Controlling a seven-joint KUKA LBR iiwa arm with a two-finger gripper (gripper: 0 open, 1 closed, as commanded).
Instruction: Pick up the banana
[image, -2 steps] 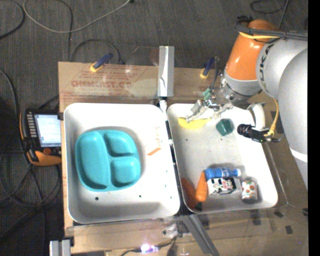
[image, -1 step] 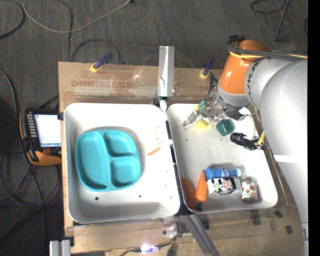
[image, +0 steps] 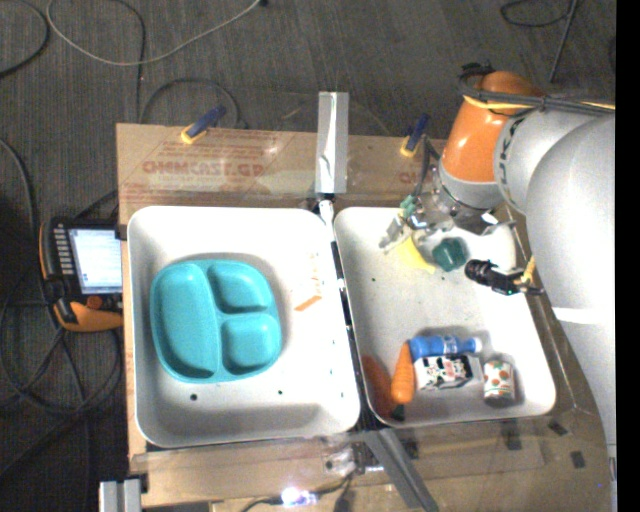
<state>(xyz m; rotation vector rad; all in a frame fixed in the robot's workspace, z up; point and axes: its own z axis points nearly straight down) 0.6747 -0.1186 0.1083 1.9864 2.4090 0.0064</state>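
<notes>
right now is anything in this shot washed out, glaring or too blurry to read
Camera view: the right bin looks bright but readable; a small glare spot sits at the bench's front edge; the claw and the yellow banana under it are soft and blend together.

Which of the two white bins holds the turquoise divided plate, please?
The left bin, the one farther from the arm, holds the turquoise plate. The right bin holds a carrot and small cartons, with the gripper over it.
</notes>
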